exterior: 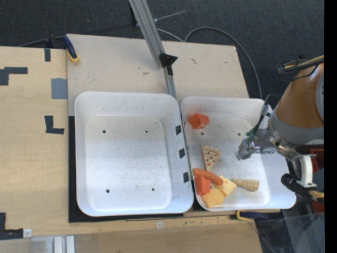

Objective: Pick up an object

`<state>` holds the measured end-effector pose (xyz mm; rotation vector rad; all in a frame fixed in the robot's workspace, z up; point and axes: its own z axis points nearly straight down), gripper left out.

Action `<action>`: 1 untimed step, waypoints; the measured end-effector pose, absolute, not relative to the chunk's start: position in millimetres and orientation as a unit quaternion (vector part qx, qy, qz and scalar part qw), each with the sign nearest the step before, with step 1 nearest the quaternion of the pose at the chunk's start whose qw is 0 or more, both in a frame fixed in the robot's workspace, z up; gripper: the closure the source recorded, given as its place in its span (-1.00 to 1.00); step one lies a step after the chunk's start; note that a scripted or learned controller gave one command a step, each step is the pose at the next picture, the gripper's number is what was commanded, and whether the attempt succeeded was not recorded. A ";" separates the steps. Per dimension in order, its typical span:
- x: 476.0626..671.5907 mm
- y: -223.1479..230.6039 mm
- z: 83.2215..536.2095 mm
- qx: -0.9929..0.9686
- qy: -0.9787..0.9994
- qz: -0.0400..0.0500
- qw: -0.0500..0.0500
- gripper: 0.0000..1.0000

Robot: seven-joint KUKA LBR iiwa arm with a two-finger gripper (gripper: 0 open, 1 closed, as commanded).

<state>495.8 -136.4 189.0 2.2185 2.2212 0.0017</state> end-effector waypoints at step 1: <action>497.1 -125.8 243.4 0.706 0.708 0.001 0.002 1.00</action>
